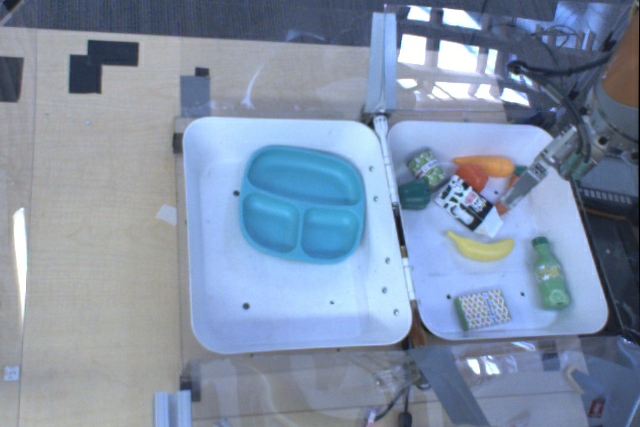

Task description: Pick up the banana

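Hand (522, 183), grip state unclear, hangs above and right of the banana (480, 247)

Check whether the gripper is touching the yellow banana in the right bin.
Apart. In the camera view the gripper hangs up and to the right of the yellow banana, with bare white bin floor plainly showing between them.

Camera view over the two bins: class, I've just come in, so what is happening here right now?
A grey robot arm reaches in from the right, its end effector hanging over the right bin, near the carrot and a black-and-white carton. The banana lies untouched on the bin floor below it, between the carton and a patterned box, with a green bottle to its right. The left bin holds a blue divided plate.
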Robot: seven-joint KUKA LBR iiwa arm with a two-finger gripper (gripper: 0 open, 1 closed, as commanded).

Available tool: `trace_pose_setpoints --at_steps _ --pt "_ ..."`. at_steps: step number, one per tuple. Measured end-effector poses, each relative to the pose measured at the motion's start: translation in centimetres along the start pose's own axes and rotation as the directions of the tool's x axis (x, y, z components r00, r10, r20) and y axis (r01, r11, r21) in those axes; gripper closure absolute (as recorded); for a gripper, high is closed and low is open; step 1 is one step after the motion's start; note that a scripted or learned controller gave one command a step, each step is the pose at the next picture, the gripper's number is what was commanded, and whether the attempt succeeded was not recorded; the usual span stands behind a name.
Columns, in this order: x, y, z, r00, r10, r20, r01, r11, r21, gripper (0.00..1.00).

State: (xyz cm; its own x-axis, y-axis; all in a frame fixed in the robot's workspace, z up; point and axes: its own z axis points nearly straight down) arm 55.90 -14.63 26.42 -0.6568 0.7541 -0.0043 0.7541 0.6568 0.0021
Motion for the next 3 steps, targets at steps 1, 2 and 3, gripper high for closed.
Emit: trace_pose_setpoints --at_steps 1,2,3 --pt "-1.5 3.0 10.6 1.000 0.014 -0.005 -0.014 1.000 0.003 0.00" --pt "1.9 1.2 15.0 0.998 -0.048 0.026 0.049 0.999 -0.018 0.00" --pt "3.9 0.0 10.6 1.000 -0.031 -0.001 0.031 1.000 0.000 0.00"
